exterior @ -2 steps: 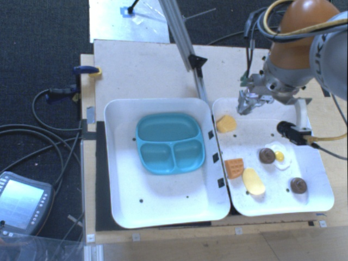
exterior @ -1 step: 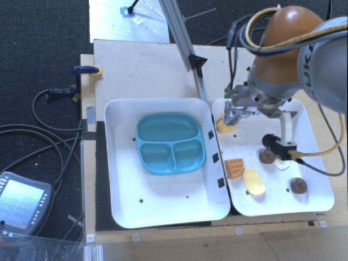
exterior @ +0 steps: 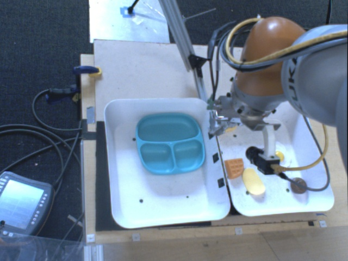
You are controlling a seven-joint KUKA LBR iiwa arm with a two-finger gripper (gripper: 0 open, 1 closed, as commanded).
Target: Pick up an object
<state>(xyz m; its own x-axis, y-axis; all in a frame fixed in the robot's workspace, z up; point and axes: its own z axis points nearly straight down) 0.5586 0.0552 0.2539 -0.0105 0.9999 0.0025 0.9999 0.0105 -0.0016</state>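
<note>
- Right shallow white bin (exterior: 318, 203): far half masked by grey robot arm (exterior: 321, 75).
- Small yellow item (exterior: 279, 156): mostly covered, shape indeterminate.
- Small brown round piece (exterior: 298, 186): too small to identify.
- Grey handheld screen unit (exterior: 19, 203): cropped at left edge.

Dark letters "UK" on the grey arm (exterior: 321, 78), partly hidden, pendant screen (exterior: 19, 198) too small to read

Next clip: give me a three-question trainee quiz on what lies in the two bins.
1. True or false: the blue plate lies in the left bin.
2. How many compartments does the plate have? A) two B) three C) four
3. Fill in: in the right bin, the orange block lies beside a ____ oval piece.
Key: 1 true; 2 B; 3 yellow.
</note>
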